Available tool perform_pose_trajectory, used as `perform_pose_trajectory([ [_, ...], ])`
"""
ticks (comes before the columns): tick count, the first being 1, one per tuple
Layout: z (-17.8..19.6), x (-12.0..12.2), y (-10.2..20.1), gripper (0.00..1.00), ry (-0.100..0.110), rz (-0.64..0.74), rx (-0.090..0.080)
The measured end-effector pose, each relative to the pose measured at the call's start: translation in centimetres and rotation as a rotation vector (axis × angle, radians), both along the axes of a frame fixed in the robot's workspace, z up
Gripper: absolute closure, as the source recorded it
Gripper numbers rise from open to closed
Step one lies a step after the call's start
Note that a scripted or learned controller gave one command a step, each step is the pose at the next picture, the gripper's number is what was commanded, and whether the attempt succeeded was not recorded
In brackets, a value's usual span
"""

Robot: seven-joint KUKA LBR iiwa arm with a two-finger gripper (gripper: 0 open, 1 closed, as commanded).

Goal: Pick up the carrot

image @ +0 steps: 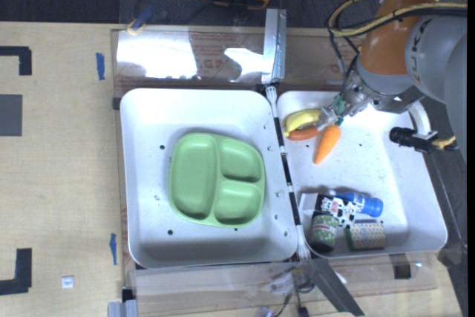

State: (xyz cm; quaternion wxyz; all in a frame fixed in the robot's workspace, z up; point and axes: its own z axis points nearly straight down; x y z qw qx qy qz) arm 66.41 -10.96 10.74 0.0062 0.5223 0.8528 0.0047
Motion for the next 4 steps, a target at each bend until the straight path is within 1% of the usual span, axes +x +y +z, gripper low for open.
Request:
perform_pose_trajectory([
  [1,0.0,0.0,0.1,0.00,-0.001,0.000,0.001],
  [2,-2.1,-4.6,-0.4,0.00,0.013,0.008,-0.001],
  [3,1.9,-7.0,-7.2,0.00,0.011,0.064,-0.004],
  [4,1.9,-7.0,-7.2,0.00,0.011,0.064,-0.004],
])
